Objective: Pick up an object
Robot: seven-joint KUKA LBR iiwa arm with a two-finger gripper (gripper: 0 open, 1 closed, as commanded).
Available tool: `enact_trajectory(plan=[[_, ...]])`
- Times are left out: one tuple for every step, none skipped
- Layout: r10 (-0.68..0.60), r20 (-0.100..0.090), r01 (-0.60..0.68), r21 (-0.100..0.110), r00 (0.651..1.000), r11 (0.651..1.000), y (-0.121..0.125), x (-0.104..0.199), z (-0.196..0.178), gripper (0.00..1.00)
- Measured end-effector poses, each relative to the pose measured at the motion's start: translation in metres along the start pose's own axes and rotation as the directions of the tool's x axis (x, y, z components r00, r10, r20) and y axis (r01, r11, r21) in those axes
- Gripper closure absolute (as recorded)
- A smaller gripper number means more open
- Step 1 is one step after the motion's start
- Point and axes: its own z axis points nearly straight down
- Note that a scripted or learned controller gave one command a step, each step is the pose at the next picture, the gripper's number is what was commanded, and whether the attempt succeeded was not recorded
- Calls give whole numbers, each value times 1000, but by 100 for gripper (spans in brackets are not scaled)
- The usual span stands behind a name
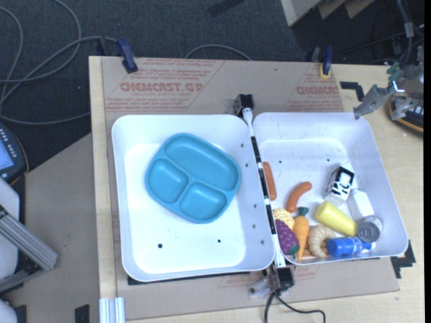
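End effector (372, 101) state unclear; two bins (128, 180), one blue tray (192, 178).

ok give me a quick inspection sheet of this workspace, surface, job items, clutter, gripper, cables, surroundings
surface: wooden bench bearing two white bins side by side, left bin and right bin
job's things: toy food heaped in the right bin's near half: hot dog, carrot, purple grapes, corn, yellow piece, blue piece, black-and-white box
clutter: blue divided plate in the left bin
grippers: gripper above the right bin's far right corner; finger state unclear
cables: grey cables on the floor at left; a cable at the bench's front edge
surroundings: dark carpet; two blue clamps on the far edge
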Motion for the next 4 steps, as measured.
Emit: enact_trajectory(plan=[[4,-6,-4,17,1000,1000,-61,-11,155,0],[-9,0,9,-7,1000,1000,-2,76,192,0],[3,0,-3,-1,1000,1000,-37,47,189,0],[-4,3,4,-12,1000,1000,34,58,122,0]])
